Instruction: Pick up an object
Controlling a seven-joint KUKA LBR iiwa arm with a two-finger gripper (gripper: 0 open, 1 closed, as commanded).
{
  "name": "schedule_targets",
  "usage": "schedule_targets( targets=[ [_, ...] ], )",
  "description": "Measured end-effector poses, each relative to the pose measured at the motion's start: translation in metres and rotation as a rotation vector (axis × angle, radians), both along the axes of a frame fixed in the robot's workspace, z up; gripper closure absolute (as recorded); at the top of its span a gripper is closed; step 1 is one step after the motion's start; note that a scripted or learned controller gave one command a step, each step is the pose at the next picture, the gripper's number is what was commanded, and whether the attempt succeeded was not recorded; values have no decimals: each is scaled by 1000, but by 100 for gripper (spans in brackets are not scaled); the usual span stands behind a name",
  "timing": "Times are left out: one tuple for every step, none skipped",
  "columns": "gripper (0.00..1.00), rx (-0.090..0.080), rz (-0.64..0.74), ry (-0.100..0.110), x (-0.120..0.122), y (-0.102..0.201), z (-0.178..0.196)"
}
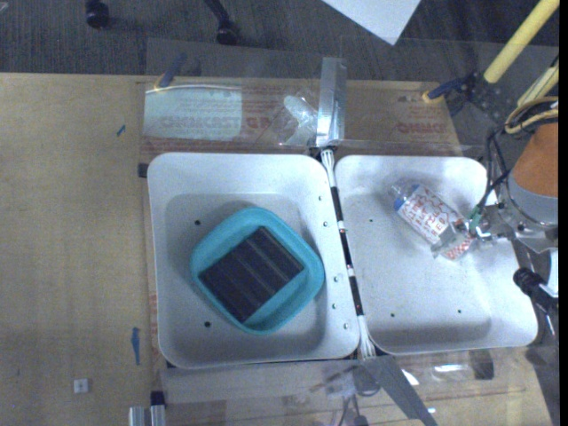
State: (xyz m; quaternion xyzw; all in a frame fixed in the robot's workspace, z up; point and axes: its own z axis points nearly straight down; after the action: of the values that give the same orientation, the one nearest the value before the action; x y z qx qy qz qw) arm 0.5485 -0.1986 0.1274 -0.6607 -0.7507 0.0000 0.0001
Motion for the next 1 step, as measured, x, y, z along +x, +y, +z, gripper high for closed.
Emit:
schedule_targets(
  targets=[
    [0, -3, 102, -3, 3, -25, 87]
  ],
)
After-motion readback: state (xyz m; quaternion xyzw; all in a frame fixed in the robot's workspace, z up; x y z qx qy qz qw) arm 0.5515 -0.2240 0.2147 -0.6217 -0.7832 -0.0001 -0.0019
